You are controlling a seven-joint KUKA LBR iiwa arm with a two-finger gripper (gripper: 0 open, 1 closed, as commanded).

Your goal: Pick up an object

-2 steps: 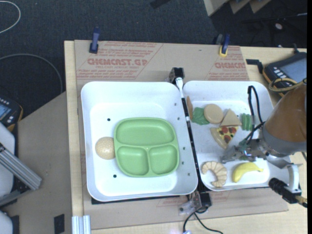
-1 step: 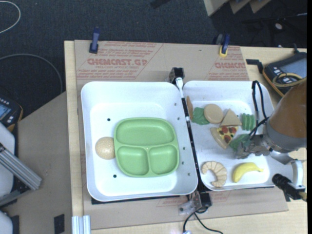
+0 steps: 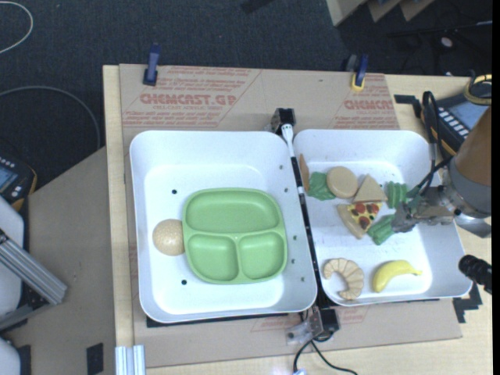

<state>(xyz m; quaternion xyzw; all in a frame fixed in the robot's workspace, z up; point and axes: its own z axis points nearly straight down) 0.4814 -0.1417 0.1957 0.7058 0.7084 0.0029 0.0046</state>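
Green leafy toy [image 3: 393, 196] lies in the right bin [image 3: 406, 291] beside the pizza slice [image 3: 358, 214], gripper [image 3: 408, 212] low over it. Fingers' state: cannot tell. Judging so, nothing lifted yet; grasp and raise remain.

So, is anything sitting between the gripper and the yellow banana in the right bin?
Nothing visible does. The gripper sits by the green leafy toy pieces, and the yellow plastic banana lies below it in the picture, across bare floor of the shallow white right bin.
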